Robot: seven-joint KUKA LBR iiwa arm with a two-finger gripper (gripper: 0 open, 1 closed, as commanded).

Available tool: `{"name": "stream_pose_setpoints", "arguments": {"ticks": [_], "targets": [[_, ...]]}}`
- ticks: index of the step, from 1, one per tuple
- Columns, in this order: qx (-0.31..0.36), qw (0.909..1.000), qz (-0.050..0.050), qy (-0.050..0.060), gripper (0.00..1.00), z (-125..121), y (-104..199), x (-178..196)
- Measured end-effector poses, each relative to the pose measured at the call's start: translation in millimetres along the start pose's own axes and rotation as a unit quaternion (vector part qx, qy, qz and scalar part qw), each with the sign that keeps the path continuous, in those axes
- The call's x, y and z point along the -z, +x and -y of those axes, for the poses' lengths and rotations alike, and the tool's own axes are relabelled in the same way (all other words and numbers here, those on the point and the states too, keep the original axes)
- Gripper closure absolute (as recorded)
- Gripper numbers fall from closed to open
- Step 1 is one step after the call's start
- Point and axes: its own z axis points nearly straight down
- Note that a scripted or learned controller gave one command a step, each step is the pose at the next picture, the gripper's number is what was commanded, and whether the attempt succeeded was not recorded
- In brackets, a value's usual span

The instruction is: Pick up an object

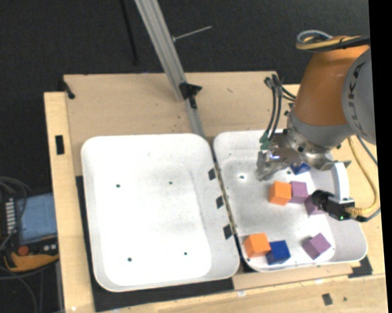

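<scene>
Small coloured blocks scattered in the right white bin (pixel 245 146). Near the middle of that bin, an orange block (pixel 280 193) touching a light purple block (pixel 298 190) on its right. Just beyond those, a darker purple block (pixel 314 207) partly hidden by black hardware. Above them, a blue block (pixel 301 169) mostly covered by the arm. Along the near edge of the bin, a second orange block (pixel 257 244) touching a blue block at the front (pixel 278 252), with a purple block at the front (pixel 316 245) a little apart to the right.

End effector (pixel 268 163) over the upper middle of the right bin, above and to the left of the orange and light purple pair, with nothing seen between its fingers. Impossible to tell whether open or closed, since too small and blurred.

Behind it, the grey arm with orange band (pixel 327 78) reaching in from the right, trailing cables.

Beside the right bin, the left white bin (pixel 153 208), edges nearly touching, both on a pale wooden tabletop (pixel 126 104). A slanted metal pole (pixel 166 48) rising from the far side of the tabletop.
</scene>
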Motion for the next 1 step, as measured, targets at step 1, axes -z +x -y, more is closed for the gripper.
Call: {"name": "stream_pose_setpoints", "arguments": {"ticks": [1], "targets": [[0.001,1.0,0.0,0.0,1.0,-21.7,58.0,3.0]]}}
